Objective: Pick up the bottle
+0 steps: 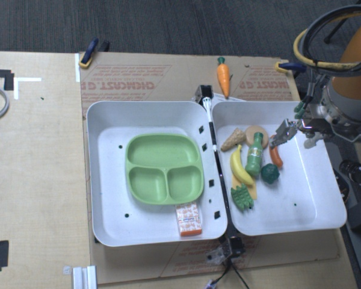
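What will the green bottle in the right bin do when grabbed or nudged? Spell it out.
The green bottle lies on its side, so its round body may roll if nudged. It looks like a small, stiff plastic toy, probably light. The banana and the green ball crowd it closely, so they could shift with it. The end effector hovers just right of it.

Green bottle (254,156), yellow banana (240,167), orange carrot (222,76), pale green divided plate (165,168) and white bins (108,179).

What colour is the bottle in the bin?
Green, with a darker green cap. The bottle shows best in the camera view, lying in the right bin beside the banana.
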Tool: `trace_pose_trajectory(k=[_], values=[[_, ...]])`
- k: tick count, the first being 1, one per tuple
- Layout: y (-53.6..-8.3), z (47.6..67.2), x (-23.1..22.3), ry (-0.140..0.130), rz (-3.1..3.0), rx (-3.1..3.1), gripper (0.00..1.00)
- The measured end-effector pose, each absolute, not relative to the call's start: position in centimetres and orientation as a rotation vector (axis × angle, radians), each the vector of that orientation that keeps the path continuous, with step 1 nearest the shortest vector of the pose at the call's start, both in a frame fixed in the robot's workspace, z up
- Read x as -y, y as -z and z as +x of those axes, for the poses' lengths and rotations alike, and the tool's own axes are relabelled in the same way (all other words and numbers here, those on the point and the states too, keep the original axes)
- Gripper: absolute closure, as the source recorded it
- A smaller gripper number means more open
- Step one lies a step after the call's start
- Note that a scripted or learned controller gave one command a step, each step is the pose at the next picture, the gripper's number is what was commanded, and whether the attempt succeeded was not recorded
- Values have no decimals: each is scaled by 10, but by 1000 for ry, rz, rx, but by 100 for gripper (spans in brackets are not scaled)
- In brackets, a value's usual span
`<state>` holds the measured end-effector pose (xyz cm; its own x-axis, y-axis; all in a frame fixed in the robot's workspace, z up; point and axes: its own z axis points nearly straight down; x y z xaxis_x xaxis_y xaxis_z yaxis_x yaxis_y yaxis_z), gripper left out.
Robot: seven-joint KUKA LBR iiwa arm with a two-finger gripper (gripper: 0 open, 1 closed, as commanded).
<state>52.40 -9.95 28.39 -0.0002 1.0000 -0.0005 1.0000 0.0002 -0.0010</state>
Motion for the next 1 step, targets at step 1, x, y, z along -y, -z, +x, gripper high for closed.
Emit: trace_pose_trajectory(k=[1], values=[[-293, 524, 100, -3, -2223, 2221, 100]])
